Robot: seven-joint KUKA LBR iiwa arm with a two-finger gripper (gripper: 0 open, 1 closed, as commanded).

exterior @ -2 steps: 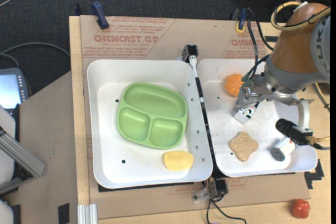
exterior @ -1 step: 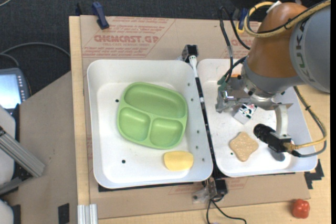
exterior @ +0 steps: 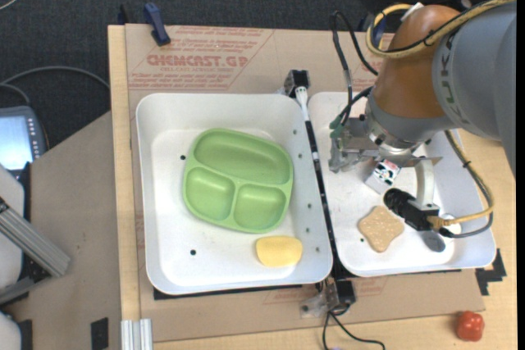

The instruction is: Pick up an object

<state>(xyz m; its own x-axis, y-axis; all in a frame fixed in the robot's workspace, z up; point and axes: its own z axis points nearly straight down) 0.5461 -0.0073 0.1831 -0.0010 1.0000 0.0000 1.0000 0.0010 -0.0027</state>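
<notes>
Close beside the pincer (exterior: 346, 156) lies a tan toast piece (exterior: 381, 228)

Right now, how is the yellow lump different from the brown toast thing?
The yellow lump is smooth and rounded; the toast piece is speckled tan with corners. The yellow lump lies in the left bin beside the green plate; the toast piece lies in the right bin. Both are small and lie flat.

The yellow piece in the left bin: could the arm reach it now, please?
Probably yes: the yellow piece lies uncovered beside the green plate, and the arm, over the right bin, need only move across.
</notes>
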